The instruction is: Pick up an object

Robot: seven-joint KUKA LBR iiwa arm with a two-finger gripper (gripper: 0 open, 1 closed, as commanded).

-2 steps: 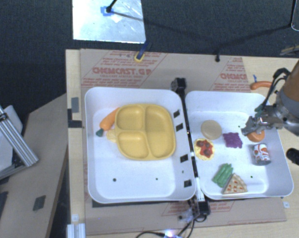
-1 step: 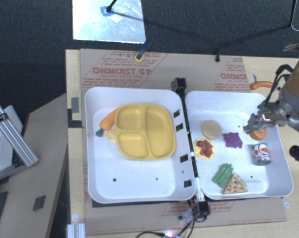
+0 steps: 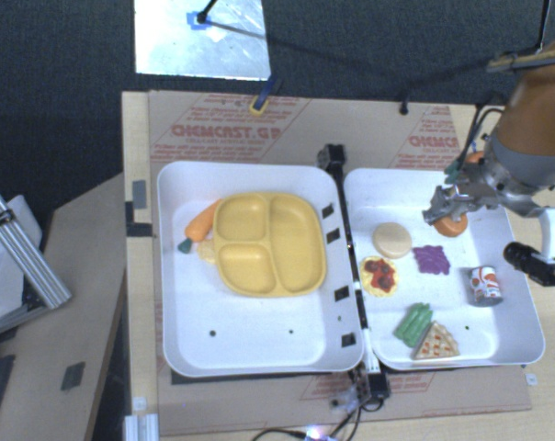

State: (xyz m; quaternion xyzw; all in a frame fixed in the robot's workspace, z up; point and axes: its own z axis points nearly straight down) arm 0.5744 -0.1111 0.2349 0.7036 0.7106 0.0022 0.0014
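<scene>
Your gripper [image 3: 446, 211] hangs over the back of the right bin [image 3: 516, 343], right above a small orange item [image 3: 453, 227]; you cannot tell how the jaws stand. Nearby lie a round cream bun [image 3: 392, 240], purple grapes [image 3: 432, 259] and a can [image 3: 484, 285]. A yellow divided plate [image 3: 262, 244] sits in the left bin [image 3: 259, 347].

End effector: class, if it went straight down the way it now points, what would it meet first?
Most likely the small orange piece directly beneath the end effector in the right bin. Their height apart is unclear from this slanted view.
</scene>
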